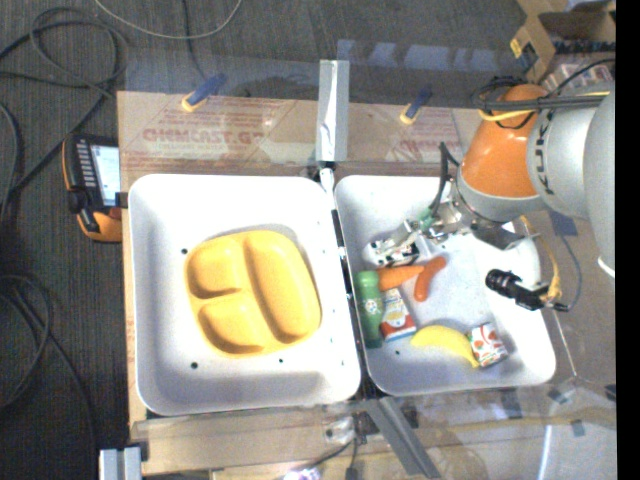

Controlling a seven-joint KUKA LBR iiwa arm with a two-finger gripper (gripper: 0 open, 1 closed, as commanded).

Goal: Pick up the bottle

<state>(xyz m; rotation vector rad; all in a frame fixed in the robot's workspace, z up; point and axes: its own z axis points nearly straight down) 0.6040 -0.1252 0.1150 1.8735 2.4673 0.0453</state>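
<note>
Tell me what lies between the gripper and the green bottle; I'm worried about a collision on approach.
In the camera view, the gripper sits just above the green bottle; an orange bottle lies in between.

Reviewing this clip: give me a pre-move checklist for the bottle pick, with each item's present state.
1. Bottle in view in the right bin, lying along its left wall: ok.
2. Gripper over the right bin: ok.
3. Gripper centred over the bottle: not ok; it sits up-view of the orange cap.
4. Space around the bottle: not ok; the carton touches it and the carrot lies close.
5. Finger opening: cannot tell.
6. Bottle held: not ok; it lies on the bin floor.
</note>
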